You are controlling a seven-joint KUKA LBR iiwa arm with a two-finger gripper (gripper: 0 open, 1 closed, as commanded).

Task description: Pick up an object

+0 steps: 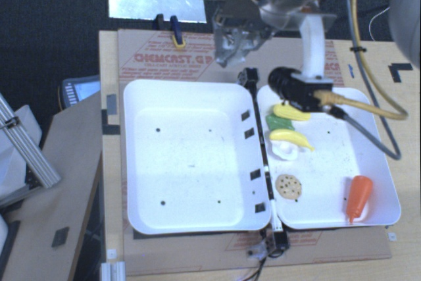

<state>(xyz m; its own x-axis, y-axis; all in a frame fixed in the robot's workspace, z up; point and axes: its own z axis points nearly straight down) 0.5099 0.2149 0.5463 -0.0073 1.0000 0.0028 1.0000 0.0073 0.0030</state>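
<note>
**A:** Four or five candidates, all in the right bin (385, 204): orange carrot (358, 196) near the front right corner, cookie (288, 187) by the divider, yellow banana (292, 138) mid-bin lying on a small white piece (284, 150), and another yellow item (291, 112) over something green (276, 122) further back. Left bin (141, 207) has nothing to grab.

**B:** Where's the gripper (230, 49)?

**A:** Up high over the back edge of the bins, above the cardboard on the tabletop (108, 43). Nothing between the fingers. Open or closed, I can't tell; that part is blurred.

**B:** Which target?

**A:** I'd go for the carrot. It lies apart from everything else, so no neighbour gets pinched. Fingers should straddle it across the narrow axis, near the thick middle, not the tapered tip.

**B:** Risks?

**A:** It's close to the bin wall, so the outer finger could clip the rim. The banana cluster is stacked and close to the black fitting (293, 89) and cables; I'd avoid it. Cookie's too flat.
</note>
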